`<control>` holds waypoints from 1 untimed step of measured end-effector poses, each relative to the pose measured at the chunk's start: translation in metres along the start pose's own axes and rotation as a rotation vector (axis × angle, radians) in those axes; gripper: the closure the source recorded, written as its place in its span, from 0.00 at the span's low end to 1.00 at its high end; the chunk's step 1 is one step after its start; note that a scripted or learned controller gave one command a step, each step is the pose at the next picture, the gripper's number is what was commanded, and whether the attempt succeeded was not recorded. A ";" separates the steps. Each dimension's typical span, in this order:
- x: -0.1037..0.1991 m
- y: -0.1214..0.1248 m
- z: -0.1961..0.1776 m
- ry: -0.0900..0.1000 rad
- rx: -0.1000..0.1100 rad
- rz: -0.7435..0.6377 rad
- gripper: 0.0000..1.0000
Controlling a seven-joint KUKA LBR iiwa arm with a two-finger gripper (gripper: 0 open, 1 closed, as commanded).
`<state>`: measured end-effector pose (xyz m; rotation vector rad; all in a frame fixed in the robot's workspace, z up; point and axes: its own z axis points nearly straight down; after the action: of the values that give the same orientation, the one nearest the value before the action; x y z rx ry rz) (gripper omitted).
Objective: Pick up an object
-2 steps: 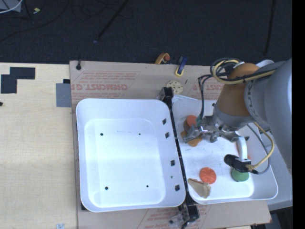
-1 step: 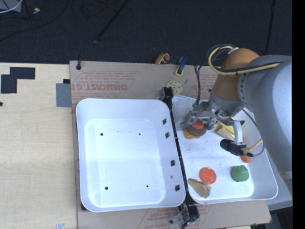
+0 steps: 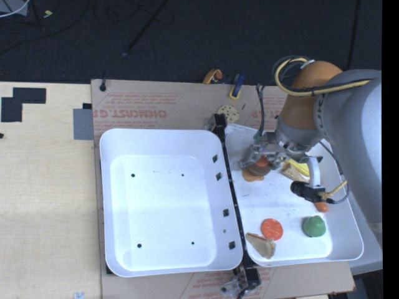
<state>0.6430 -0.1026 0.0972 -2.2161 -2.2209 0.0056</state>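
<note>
Tan object point(image 3: 252, 175) lies under the pincer point(image 3: 257, 161).

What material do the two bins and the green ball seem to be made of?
Bins: probably plastic, smooth white with a soft sheen and rounded moulded rims. Green ball: unclear, perhaps plastic or foam, matte, evenly coloured; too small to tell.

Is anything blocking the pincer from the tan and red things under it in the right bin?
Nothing visible does. The pincer sits low in the right bin, right over the tan piece and a small red piece. The yellow thing lies beside it, not between.
</note>
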 end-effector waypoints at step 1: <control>0.101 -0.046 -0.096 0.004 -0.009 -0.006 1.00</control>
<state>0.5969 -0.0012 0.1936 -2.2123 -2.2302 -0.0091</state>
